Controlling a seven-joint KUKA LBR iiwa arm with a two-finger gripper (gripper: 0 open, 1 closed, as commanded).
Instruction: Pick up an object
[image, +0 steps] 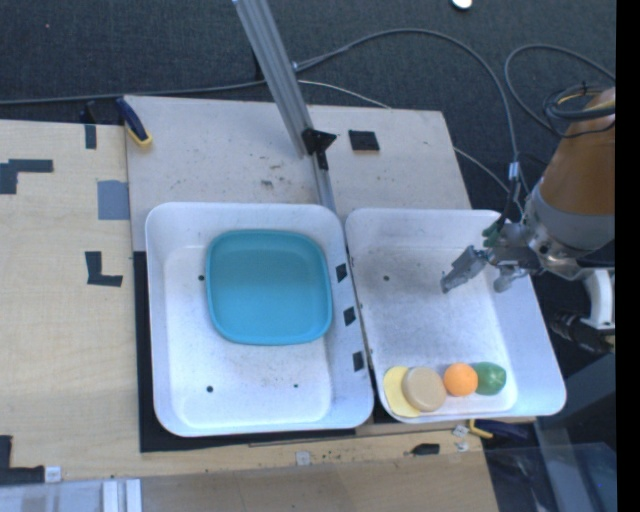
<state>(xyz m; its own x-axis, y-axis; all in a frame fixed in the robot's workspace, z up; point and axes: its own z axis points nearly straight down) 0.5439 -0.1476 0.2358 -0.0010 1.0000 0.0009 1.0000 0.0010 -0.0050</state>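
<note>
The gripper (482, 274) hangs over the right bin (420, 320), fingers spread and holding nothing. Along that bin's lower edge lie a yellow piece (396, 392), a tan disc (424, 388), an orange ball (460, 380) and a green ball (491, 377) (all touching). The left bin (180, 380) holds a blue plate (268, 286).

A: Where's room in the right bin (520, 330)?
B: The middle floor. A yellow disc (397, 392), tan disc (425, 388), orange ball (460, 380) and green ball (490, 377), seemingly touching, crowd its near wall.
</note>
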